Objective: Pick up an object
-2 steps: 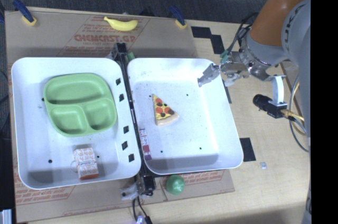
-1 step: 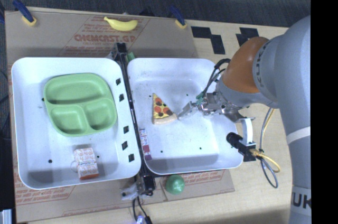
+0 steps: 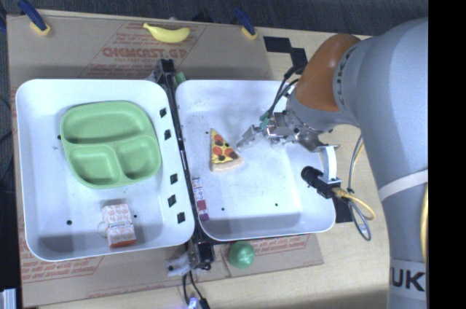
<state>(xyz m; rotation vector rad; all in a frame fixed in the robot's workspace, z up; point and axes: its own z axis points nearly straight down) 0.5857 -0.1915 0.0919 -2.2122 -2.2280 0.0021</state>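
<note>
Landmark: right bin, a shallow white tray on the desk.

- Pizza slice toy: lies flat on the right bin's floor, toward its left wall, well apart from anything else, so likely the object to pick.
- Gripper: hovers over the right bin, just right of the slice, tip angled toward it; not touching. Released or clenched: cannot be told.
- Green divided plate and small packet: in the neighbouring bin, left of the right bin.
- Green ball: just outside the right bin's near edge.
- Banana: beyond its far-left corner.
</note>
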